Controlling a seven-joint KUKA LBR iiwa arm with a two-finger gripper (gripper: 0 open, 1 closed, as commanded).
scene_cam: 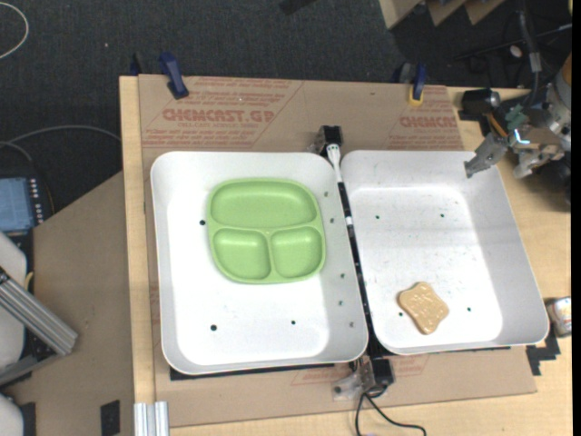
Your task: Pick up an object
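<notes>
The toast-shaped piece (424, 307) lies flat at the near side of the right bin (508, 243), free for a top grasp. The hand (484, 157) hovers over the bin's far right corner, grasping nothing; whether it is released or clenched, I cannot tell.

Red "CHEMCAST" lettering, twice, on the brown board (272, 107) behind the bins.

Tan toast-shaped piece (424, 307) lying flat in right bin (490, 243), near front edge; green divided plate (266, 230) flat in left bin (182, 271).
</notes>
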